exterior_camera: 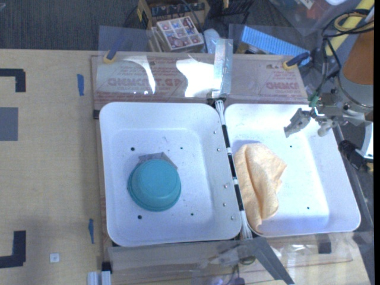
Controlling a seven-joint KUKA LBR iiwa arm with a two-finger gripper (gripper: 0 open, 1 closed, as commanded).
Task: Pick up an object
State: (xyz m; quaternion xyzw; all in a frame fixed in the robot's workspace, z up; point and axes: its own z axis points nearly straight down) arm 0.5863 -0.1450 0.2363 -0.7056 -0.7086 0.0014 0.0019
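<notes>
Altogether two bins, one teal bowl, one yellow cloth.

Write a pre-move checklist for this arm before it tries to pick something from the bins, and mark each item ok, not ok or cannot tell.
1. Target in plain sight: ok. The yellow cloth lies crumpled in the right bin, against its left wall.
2. Second candidate: ok. The teal bowl sits upside down in the left bin.
3. Gripper free of load: ok. Nothing sits between its spread fingers.
4. Gripper over the target: not ok. It is near the right bin's upper right corner, apart from the cloth.
5. Height above the bin floor: cannot tell from one slanted view.
</notes>
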